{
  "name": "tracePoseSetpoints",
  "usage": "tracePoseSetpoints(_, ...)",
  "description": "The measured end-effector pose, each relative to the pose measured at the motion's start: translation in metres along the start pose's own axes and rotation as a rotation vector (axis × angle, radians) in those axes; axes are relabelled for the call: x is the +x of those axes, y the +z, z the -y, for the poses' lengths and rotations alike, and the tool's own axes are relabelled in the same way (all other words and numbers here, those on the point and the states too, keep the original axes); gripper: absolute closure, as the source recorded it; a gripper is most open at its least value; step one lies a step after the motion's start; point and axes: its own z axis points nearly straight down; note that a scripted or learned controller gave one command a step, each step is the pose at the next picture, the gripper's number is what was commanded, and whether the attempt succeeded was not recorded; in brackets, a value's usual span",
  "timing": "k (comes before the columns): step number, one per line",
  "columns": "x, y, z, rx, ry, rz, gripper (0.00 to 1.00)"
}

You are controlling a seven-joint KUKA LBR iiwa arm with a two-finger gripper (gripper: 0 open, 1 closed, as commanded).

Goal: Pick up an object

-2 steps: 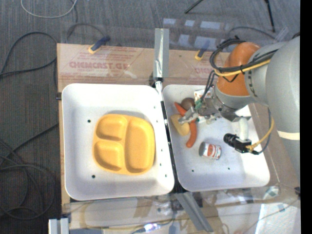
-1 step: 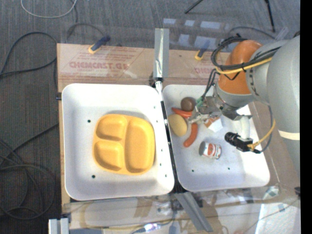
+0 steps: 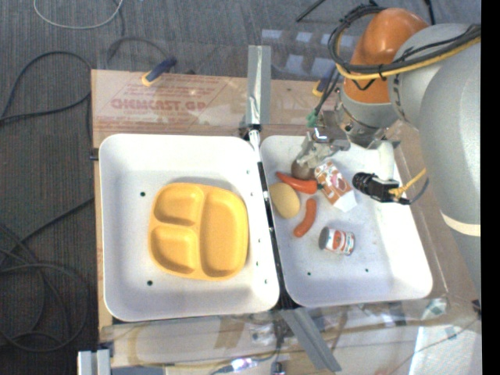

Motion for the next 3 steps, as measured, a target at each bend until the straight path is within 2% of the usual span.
tracePoseSetpoints(1,0.000,0.000,0.000,0.001,0.000,0.001,0.00)
tracePoseSetpoints(2,-0.100,0.080,0.025,0.002,0.039,0.001,0.00)
tracePoseSetpoints(3,-0.100,0.072,0.025,0.004,0.038,0.001,1.00)
